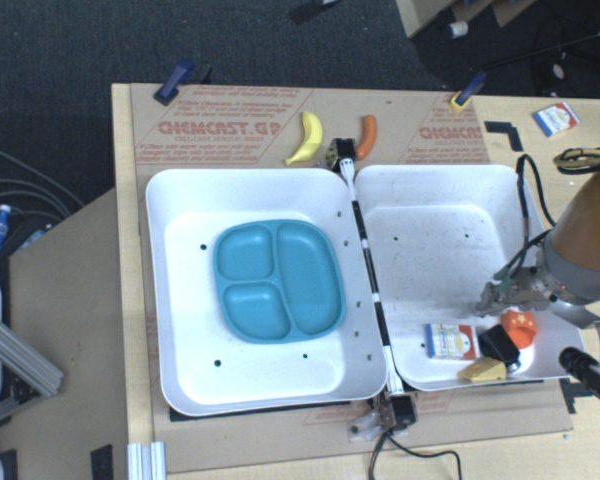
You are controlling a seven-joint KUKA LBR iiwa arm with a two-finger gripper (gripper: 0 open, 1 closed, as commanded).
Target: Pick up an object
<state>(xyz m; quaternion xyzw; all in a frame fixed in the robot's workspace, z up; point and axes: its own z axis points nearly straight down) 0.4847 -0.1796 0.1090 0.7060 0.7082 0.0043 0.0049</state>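
Several small objects lie in the right bin's (430, 218) front right corner. They are a white box with red and blue print (450, 341), a black block (498, 344), an orange-red piece (521, 328) and a yellow wedge (483, 371). My gripper (502, 295) hangs low over the right bin's right side, just behind the orange-red piece and the black block. Nothing shows held in it. The grey wrist with its orange band (585, 233) rises behind it at the right edge.
The left bin (180, 358) holds a blue divided plate (278, 279). A yellow banana (306, 139) and an orange carrot-like toy (367, 136) lie on the bench behind the bins. A black cable (526, 193) crosses the right bin's right wall.
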